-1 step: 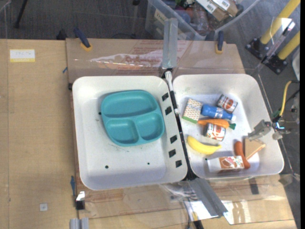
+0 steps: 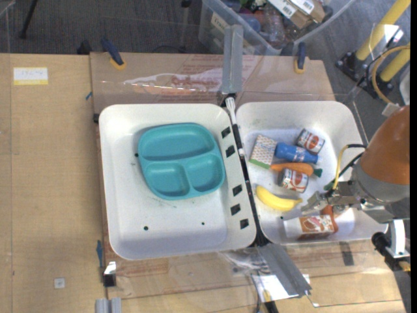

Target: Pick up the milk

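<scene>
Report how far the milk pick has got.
Done: the gripper is down in the right bin, right above the milk. In hand: closing in on the carton, which lies on the bin floor near the front wall, beside the banana. Left: the grasp and the lift; nothing shows the milk held.

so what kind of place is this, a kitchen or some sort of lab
Most likely a robotics lab, not a kitchen. Two white bins sit on a wooden bench, one with a teal divided plate, the other with toy-like groceries such as a banana. A clear tub of spare items stands on the carpet behind.
</scene>
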`<state>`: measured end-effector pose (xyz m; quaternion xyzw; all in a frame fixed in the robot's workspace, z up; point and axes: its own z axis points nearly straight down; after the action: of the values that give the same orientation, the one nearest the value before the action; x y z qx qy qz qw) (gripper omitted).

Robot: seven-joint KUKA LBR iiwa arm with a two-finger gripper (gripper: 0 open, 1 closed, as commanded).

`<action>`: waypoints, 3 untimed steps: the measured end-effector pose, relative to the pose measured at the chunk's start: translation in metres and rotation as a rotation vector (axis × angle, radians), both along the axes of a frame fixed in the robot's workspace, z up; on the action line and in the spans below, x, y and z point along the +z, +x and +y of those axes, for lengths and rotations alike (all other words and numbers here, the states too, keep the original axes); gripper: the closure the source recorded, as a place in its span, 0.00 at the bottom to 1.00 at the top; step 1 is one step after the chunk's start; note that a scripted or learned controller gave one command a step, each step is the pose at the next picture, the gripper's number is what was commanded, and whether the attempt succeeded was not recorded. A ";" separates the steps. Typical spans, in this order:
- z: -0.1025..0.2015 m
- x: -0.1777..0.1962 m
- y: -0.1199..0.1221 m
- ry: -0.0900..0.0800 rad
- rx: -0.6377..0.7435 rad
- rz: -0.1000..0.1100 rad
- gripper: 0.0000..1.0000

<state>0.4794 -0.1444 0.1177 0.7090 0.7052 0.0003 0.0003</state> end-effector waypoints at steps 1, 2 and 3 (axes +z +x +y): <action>-0.047 -0.026 0.005 0.015 0.009 -0.005 0.00; -0.052 -0.016 0.006 0.003 0.004 -0.014 1.00; 0.031 0.046 0.012 0.000 -0.015 0.000 1.00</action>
<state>0.4918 -0.1134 0.1640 0.7141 0.7000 0.0003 0.0002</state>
